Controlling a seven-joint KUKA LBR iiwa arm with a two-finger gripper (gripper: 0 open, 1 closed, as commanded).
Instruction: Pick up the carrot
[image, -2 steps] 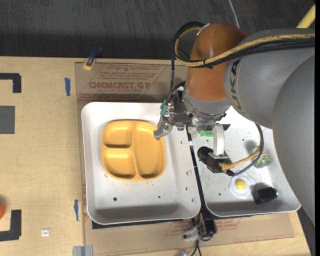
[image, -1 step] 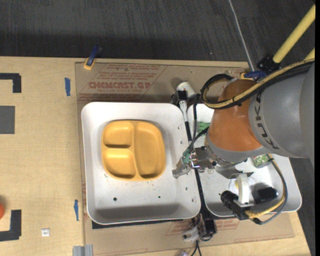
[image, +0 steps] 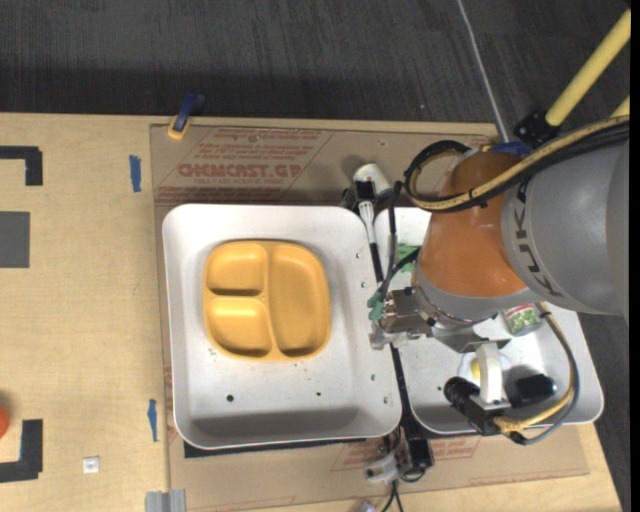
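My arm, grey with its orange band, hangs low over the right bin and covers most of its floor. The gripper reaches down at the bin's left wall, beside the rim between the two bins, and the wrist hides its fingertips. A small green piece peeks out from under the arm near the bin's back left. Another green scrap shows at the wrist's right side. I cannot tell what lies under the arm.
A yellow divided plate lies in the left bin. Cables run along the divide between the bins. A blue-and-yellow clip sits at the back. A red-orange thing lies at the bench's far left edge.
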